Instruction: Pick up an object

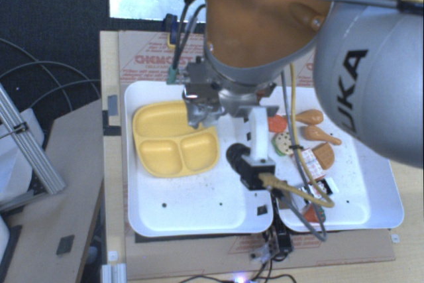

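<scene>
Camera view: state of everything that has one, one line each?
yellow plate: right way up, flat in the left bin.
gripper: over the yellow plate's top edge.
upper drumstick: on its side, in the right bin.
lower drumstick: on its side, right bin.
red piece: lying in the right bin, partly behind the arm.
packet: lying flat, right bin.

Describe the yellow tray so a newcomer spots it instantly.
Start at the left white bin of the two. In its upper half lies a yellow tray with three compartments. It is far larger than the small brown and red toy foods in the right bin.
</scene>
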{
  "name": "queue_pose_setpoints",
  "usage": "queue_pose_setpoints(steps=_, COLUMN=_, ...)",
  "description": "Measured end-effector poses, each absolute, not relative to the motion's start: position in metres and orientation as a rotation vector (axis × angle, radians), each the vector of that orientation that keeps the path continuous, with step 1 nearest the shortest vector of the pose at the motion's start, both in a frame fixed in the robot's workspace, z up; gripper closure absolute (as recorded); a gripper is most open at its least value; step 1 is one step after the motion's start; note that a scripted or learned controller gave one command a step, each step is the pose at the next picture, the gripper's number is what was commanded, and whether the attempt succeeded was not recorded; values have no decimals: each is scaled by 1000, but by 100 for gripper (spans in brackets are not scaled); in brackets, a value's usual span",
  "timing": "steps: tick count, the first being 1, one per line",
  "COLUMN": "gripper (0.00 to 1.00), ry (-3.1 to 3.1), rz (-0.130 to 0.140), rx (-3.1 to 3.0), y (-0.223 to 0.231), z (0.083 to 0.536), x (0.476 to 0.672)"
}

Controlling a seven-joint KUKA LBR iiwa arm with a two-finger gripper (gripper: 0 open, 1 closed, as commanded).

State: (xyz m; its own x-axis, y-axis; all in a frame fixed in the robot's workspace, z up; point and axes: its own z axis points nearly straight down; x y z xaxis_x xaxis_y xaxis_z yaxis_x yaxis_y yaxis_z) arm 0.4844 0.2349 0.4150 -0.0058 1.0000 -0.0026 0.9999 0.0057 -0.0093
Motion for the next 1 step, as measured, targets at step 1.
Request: queue_pose_setpoints(steps=1, gripper=100, ry=-2219, rz=10, rx=-2222, y=233, z=332, x=548)
